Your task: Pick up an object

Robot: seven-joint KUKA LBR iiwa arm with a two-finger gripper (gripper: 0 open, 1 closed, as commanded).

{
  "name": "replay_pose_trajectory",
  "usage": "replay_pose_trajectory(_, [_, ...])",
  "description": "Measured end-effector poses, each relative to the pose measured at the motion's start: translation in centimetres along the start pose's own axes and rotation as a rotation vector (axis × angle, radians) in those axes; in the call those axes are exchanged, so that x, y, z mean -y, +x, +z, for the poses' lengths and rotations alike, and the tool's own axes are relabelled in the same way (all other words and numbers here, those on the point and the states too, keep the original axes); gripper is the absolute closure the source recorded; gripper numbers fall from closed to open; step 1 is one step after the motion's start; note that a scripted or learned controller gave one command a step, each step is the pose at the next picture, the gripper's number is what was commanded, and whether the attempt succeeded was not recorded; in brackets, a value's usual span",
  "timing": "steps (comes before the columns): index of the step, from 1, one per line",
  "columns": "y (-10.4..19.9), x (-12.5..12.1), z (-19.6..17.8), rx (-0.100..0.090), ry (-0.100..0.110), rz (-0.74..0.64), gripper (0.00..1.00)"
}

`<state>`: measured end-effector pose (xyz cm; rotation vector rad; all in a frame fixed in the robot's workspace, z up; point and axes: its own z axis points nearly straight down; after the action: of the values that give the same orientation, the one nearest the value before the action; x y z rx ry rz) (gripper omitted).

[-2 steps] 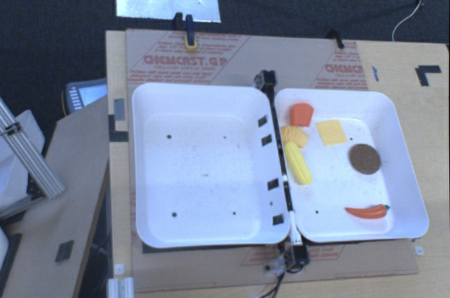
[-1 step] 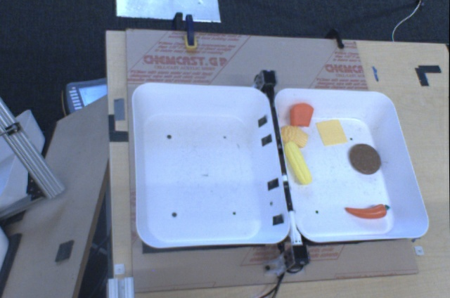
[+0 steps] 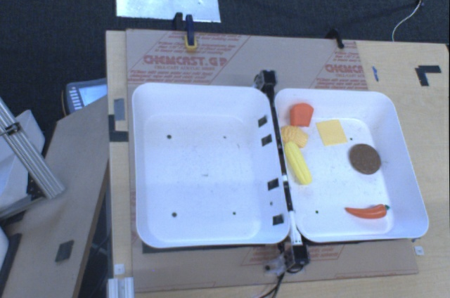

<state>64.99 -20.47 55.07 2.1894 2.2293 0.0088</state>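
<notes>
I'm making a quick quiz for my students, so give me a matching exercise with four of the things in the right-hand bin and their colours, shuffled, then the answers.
Things:
1. corn cob
2. round disc
3. chili pepper
4. square slice

Colours:
A. brown
B. pale yellow, flat
C. orange-red with a green tip
D. bright yellow, long

Pairs: 1-D, 2-A, 3-C, 4-B
</notes>
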Motion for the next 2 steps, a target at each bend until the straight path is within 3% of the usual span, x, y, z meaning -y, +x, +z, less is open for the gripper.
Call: replay_pose_trajectory(2, [0.1, -0.1, -2.3, 0.004, -0.007, -0.009, 1.00])
